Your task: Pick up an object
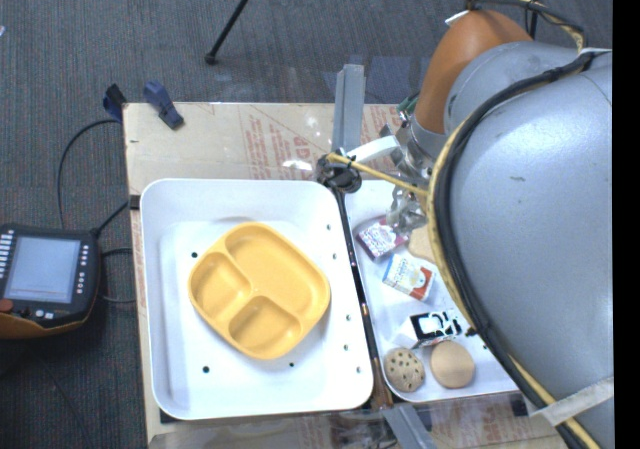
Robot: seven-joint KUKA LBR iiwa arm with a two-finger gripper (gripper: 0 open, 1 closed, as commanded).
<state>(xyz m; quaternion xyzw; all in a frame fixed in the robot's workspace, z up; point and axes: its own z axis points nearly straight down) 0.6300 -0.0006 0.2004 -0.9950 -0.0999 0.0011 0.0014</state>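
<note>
My gripper (404,211) hangs over the far end of the right bin (372,312), under the big grey arm. Just below and left of it lies a small purple packet (377,237), very close to the gripper, though contact cannot be made out. Nearer the front lie a white packet with red and blue print (410,278), a black-and-white item (434,325), a brown speckled ball (404,369) and a tan round object (452,364). The arm hides the right part of this bin.
The left bin (165,237) holds a yellow divided plate (259,289) at its middle. A grey post (348,112) stands behind the bins. A pendant with a screen (45,277) lies on the floor at the left.
</note>
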